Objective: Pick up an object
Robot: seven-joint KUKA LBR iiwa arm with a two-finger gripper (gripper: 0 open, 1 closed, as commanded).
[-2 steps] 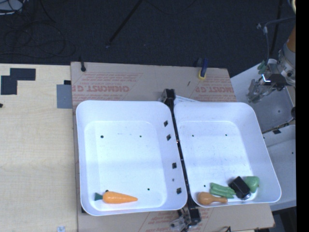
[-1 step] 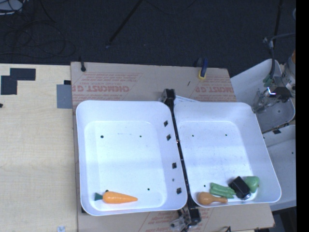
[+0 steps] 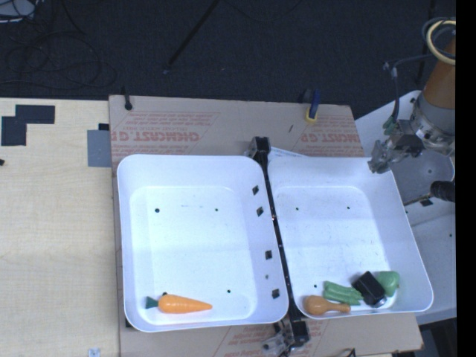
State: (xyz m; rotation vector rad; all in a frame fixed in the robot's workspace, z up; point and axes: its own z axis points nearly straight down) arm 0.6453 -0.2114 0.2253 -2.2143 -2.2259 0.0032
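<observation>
Fingers: I see the gripper (image 3: pixel 381 157) at the right bin's (image 3: pixel 416 262) upper right rim; I cannot tell their spread.
Nearest cluster: black block (image 3: pixel 369 288), green piece (image 3: pixel 343 293), yellow gourd (image 3: pixel 324 306), lower right, straight down-frame.
Carrot (image 3: pixel 184 303): left bin (image 3: pixel 123 229), long axis left-right, farther.

Two white bins (image 3: pixel 195 171) looking like smooth, slightly glossy plastic, cardboard sheet (image 3: pixel 223 125) underneath showing matt brown w/ printed lettering, bench (image 3: pixel 52 236) appearing as pale wood-grain, carrot (image 3: pixel 184 304) looking like shiny orange plastic, gripper (image 3: pixel 387 155) showing dull grey metal.
</observation>
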